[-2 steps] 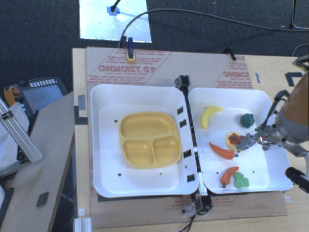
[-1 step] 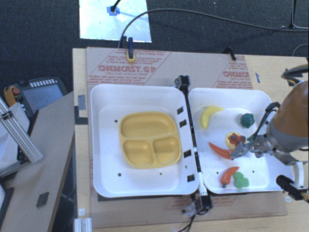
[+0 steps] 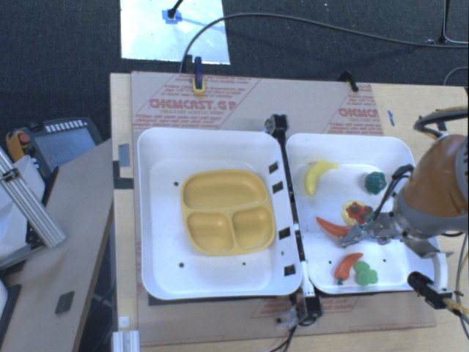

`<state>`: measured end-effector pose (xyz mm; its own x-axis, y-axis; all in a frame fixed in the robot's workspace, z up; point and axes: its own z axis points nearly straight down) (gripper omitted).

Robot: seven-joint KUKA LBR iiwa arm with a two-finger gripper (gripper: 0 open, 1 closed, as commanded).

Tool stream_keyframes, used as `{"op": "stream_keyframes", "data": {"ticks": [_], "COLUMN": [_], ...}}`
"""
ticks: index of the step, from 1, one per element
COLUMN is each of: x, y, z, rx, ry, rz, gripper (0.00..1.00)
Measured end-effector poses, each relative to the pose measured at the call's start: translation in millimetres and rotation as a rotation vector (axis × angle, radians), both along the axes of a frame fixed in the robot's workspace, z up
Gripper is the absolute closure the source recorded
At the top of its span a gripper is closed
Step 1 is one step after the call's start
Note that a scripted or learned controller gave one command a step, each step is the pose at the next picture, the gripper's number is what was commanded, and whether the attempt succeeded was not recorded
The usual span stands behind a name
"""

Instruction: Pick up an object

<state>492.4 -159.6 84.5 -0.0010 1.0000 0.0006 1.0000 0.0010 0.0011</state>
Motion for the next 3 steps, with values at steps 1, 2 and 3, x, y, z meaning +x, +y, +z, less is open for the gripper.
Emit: {"op": "stream_keyframes", "data": {"ticks": [1, 2, 3], "x": [1, 3, -5], "y": [0, -2, -4], "z": [10, 71, 120], "rx": [-0.001, -0.002, -0.002], "ry": [-0.002, -0.001, -0.003], "rz": [0.001, 0.003, 0.003], "gripper": [1.00, 1.00, 1.00]}}
